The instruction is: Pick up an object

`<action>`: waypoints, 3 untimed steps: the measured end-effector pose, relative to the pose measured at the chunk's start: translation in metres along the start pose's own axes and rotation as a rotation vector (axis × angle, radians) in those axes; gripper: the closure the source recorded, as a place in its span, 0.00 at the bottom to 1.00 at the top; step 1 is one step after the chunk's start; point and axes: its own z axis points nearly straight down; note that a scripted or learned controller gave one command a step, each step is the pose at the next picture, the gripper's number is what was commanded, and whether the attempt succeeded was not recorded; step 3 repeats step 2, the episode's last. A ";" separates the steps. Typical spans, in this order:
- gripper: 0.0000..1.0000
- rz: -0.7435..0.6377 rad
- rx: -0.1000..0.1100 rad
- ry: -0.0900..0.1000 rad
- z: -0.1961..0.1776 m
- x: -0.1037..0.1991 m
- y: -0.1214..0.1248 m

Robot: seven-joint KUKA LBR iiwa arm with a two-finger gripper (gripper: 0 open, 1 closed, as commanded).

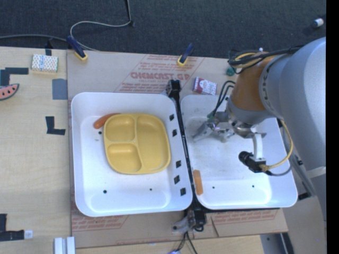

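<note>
Reaching in from the right, the grey arm [296, 83] with its orange band [249, 89] hangs over the right bin [238, 192], its claw [214, 128] low over the upper left part of that bin's floor. The metal fingers [200, 133] point left toward the divider between the two bins; how far apart they stand cannot be told from this slant, and nothing can be made out between them. A black cable fitting [250, 160] dangles just below the wrist.

A small orange piece [197, 182] lies in the right bin near its lower left corner, close against the divider and apart from the claw.

The left bin [90, 189] holds a yellow divided tray [136, 143] lying flat in its upper middle. An orange sausage-shaped piece [103, 120] pokes out at the tray's upper left edge, touching it.

On the worktop [32, 168], a small red and white packet [204, 85] rests on the brown cardboard sheet [148, 73] just above the right bin. A watermelon-slice toy [8, 92] sits at the far left edge, and a pale patterned block [44, 63] lies above it.
</note>
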 end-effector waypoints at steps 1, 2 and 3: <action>1.00 0.000 -0.002 -0.002 -0.010 -0.001 0.000; 1.00 0.000 -0.001 0.000 -0.019 0.000 0.000; 1.00 0.000 -0.001 0.000 -0.019 0.000 0.000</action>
